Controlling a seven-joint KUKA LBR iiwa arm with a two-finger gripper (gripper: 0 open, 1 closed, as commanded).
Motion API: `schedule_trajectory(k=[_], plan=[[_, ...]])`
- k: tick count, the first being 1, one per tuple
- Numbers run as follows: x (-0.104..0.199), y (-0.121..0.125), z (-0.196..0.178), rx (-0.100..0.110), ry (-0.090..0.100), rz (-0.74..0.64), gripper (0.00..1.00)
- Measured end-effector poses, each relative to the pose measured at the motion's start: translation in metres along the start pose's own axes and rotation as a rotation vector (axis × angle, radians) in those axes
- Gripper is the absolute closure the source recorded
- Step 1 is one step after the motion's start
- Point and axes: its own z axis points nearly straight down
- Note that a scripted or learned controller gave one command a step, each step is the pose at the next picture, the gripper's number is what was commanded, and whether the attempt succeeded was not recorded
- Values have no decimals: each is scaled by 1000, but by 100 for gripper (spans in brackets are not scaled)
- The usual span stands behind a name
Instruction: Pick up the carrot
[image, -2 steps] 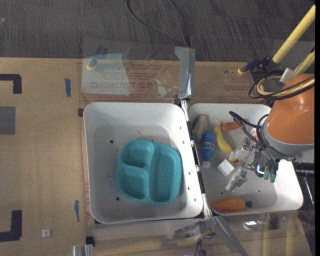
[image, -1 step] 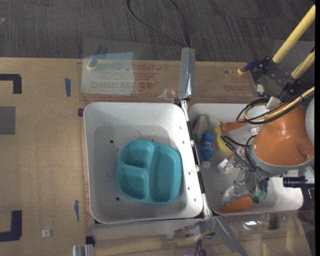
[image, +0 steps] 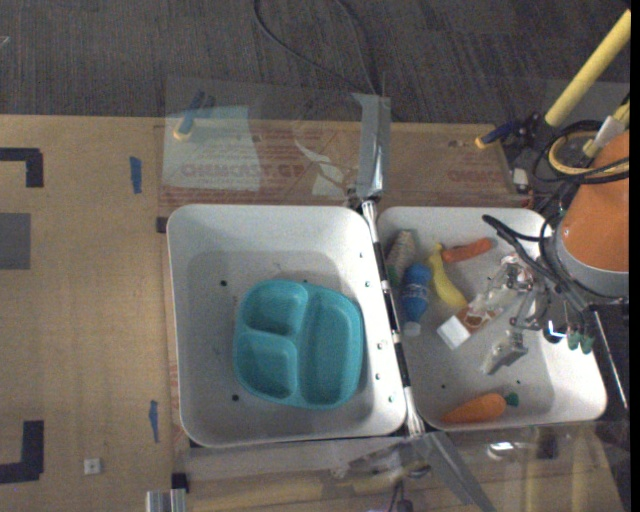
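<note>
- Far left is just bare tabletop (image: 80, 330), wood-coloured with a few black and blue tape marks, nothing there that matters for the job.
- Then the left bin (image: 200, 240), which has a teal divided plate (image: 298, 343) lying flat in the middle. Not part of the task at all.
- Along the wall between the two bins, on the right bin's side, there's a small brush (image: 400, 250) and a blue bottle (image: 416, 291) lying close together, with a banana (image: 445, 280) just beside the bottle.
- Right bin (image: 580, 400) is where it gets busy. A small white block (image: 452, 331) sits near the middle, and there's a second orange piece (image: 467, 251) up near the back that could be mistaken for the target.
- The carrot (image: 476, 407) is lying flat near the front edge of the right bin, green end pointing right, well clear of the other stuff.
- The gripper (image: 510, 345) hangs over the right bin, above and a bit right of the carrot. The fingers look apart with nothing between them, though it's a cluttered bit of the shot.
- Looks like the approach step to me, no grab yet. Next move probably means shifting toward the front edge, lining the fingers across the carrot's narrow width, then dropping down and closing.
</note>
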Motion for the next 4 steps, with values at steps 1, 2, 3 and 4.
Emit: schedule_trajectory(k=[1,2,3,4], plan=[[-8,-46,81,0,3,-176,0],[-11,-13,137,3,-30,-586,0],[-26,11,-89,-1,-3,-575,0],[-8,-6,55,-2,2,-640,0]])
